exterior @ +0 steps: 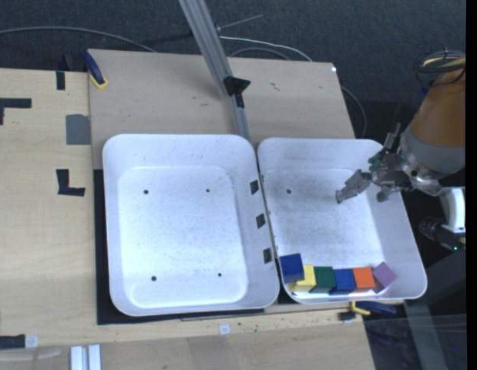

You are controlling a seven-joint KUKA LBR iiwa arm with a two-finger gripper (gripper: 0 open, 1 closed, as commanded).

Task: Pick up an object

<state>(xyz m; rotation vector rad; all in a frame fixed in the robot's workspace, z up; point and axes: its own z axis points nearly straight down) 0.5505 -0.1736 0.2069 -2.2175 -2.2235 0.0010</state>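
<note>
the gripper [360,189] is hovering over the right bin [323,154], finger state impossible to tell, well apart from the blocks [334,277] lining the near wall.

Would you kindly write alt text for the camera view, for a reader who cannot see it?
A grey robot arm's gripper hovers over the right white bin, away from a row of coloured blocks along that bin's near edge. The left white bin sits alongside on a wooden bench.

No legible text or labels.
</note>
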